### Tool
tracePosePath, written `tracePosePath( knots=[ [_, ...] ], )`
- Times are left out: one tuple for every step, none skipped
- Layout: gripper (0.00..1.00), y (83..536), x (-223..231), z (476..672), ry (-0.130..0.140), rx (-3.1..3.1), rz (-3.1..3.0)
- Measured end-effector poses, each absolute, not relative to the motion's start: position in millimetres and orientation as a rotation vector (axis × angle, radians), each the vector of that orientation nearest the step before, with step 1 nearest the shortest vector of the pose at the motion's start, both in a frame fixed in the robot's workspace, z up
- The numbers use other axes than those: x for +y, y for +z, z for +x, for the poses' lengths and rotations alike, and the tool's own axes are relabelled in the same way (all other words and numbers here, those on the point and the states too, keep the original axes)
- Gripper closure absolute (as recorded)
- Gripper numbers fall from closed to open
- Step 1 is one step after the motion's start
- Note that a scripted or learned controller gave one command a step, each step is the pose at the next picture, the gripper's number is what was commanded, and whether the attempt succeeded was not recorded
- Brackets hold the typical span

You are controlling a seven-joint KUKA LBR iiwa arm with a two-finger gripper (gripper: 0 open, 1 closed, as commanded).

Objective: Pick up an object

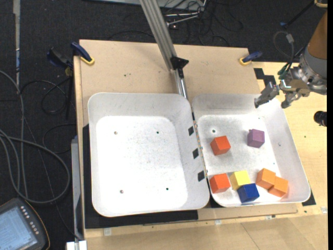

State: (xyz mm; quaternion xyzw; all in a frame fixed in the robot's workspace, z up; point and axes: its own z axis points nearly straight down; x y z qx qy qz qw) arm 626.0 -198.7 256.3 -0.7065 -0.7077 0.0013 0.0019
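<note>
The right bin [276, 120] holds several small blocks: an orange cube [220, 145] near its middle, a purple cube [255, 138] to the right of it, and along the front an orange cube [220, 182], a yellow cube [240, 178], a blue cube [248, 192] and two orange blocks [272, 182]. My gripper [275, 97] hangs above the bin's far right corner, open, with nothing between its fingers. It is well above and behind the purple cube.
The left bin [104, 139] lies beside the right one on a wooden board [130, 66]. A slanted metal pole [158, 27] reaches down to the seam between the bins. Clamps [82, 53] sit at the board's far corners.
</note>
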Motion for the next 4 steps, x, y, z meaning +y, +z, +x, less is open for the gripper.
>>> tracePosePath(
  knots=[
    [0.0,259.4,-198.6,626.8,0.001,-2.226,-2.218],
    [0.0,196.4,-192.2,626.7,0.006,-2.222,-2.214],
    [0.0,152.6,-188.3,624.3,0.004,-2.221,-2.217],
    [0.0,99.1,-187.3,623.7,0.004,-2.22,-2.219]
  ],
)
